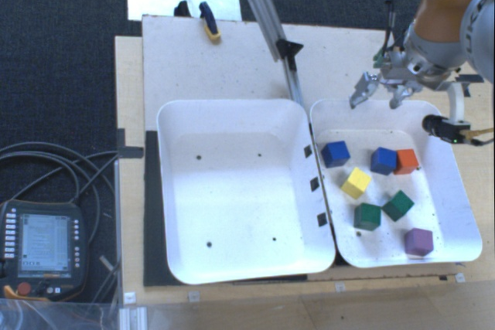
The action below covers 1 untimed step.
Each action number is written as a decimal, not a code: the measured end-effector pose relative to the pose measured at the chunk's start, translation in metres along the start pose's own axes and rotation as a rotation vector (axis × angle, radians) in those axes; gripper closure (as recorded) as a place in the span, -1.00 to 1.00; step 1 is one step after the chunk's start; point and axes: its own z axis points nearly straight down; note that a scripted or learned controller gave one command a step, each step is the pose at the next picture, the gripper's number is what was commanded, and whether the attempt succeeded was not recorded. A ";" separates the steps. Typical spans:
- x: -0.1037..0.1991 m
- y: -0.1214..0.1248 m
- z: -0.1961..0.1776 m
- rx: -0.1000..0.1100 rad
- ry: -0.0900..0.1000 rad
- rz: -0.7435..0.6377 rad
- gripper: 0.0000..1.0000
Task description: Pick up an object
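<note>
Seven blocks (357, 183), two white bins (232, 267)

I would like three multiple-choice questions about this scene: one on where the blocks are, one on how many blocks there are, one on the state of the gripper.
1. Where do the blocks lie?
A. in the left bin
B. in the right bin
C. on the bench outside the bins

2. How many blocks are there?
A. four
B. nine
C. seven

3. What is the gripper's state?
A. open, holding nothing
B. shut on a block
C. shut on a cable

Answers:
1 B: the blue block, yellow block and the others sit in the right bin, none in the left bin.
2 C: two blue, two green, one yellow, one orange, one purple.
3 A: the gripper has spread fingers with nothing between them.
</note>
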 end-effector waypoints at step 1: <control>0.003 0.000 0.042 0.000 0.001 -0.001 -1.00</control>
